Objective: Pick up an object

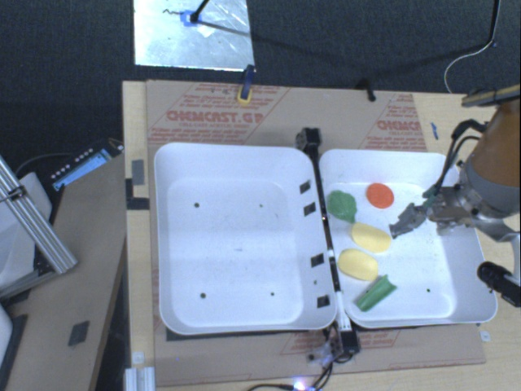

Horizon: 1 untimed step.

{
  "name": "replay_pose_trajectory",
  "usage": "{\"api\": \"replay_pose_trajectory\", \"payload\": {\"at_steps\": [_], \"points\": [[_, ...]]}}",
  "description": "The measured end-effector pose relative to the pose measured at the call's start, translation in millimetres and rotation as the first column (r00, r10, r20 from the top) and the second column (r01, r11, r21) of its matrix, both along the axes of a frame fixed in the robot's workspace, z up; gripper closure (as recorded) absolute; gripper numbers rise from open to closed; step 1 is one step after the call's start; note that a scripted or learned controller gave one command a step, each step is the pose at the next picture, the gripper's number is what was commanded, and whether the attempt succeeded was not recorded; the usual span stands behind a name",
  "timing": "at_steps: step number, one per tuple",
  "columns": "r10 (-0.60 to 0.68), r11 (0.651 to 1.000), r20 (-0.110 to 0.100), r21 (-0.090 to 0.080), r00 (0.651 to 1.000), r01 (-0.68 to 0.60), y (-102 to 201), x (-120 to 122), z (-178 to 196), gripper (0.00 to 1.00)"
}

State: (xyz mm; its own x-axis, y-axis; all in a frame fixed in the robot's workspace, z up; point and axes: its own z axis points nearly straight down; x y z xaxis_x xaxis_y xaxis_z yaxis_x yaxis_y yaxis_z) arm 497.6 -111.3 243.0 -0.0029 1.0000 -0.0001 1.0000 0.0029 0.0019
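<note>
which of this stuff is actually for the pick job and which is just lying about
For the job:
gripper
orange round piece
green round piece
upper yellow piece
lower yellow piece
green block
right bin

Lying about:
left bin
cardboard sheet
foil square
yellow clip

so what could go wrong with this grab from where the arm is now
The gripper hangs close beside the upper yellow piece, which lies near the lower yellow piece, the orange disc and the green lump; coming down, it may nudge a neighbour or catch two at once. The rounded yellow pieces could also slip out sideways.
</note>
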Motion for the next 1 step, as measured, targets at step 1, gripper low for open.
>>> {"api": "replay_pose_trajectory", "payload": {"at_steps": [1], "points": [[0.011,1.000,0.003,0.002,1.000,-0.011,78.8,94.2,-51.8,0.00]]}}
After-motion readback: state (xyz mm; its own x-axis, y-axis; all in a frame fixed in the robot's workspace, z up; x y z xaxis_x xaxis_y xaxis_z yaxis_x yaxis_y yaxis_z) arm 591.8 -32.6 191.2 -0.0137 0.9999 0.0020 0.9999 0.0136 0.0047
